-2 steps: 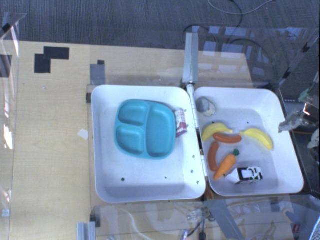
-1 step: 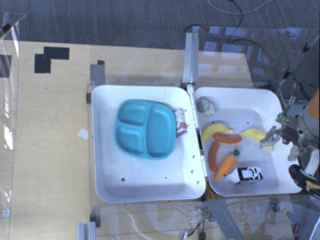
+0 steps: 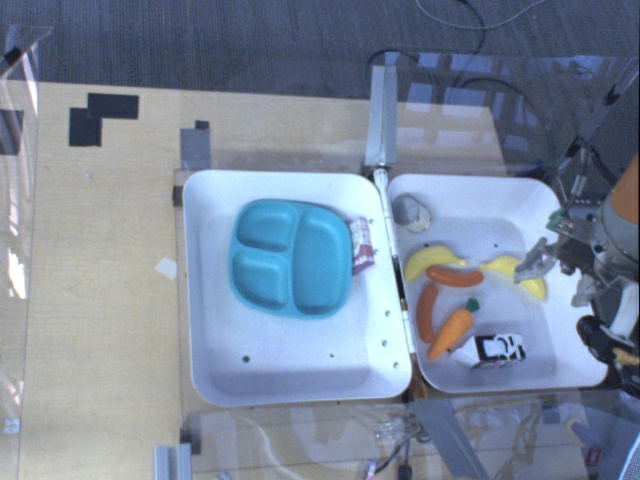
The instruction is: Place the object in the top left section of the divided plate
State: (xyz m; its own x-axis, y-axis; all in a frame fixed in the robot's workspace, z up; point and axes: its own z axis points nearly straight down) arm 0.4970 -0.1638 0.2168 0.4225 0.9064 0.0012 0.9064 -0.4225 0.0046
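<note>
The blue divided plate [image 3: 292, 258] lies in the left bin [image 3: 290, 368], its three sections bare. In the right bin [image 3: 530, 208] are a yellow banana-like piece [image 3: 432, 262], an orange sausage [image 3: 454, 277], a second sausage [image 3: 427, 311], a toy carrot [image 3: 451, 332], a black-and-white toy car [image 3: 499, 348], a grey round object [image 3: 410, 211] and another yellow piece [image 3: 515, 269]. My gripper [image 3: 548, 268] hangs low at the right side of the right bin, directly beside that second yellow piece. Nothing visibly sits in the gripper.
A small purple-and-white packet [image 3: 361, 244] rests against the plate's right rim, close to the divider wall between the bins [image 3: 395, 268]. The arm's wrist [image 3: 610, 258] overhangs the right bin's right wall. Cables run behind the bench.
</note>
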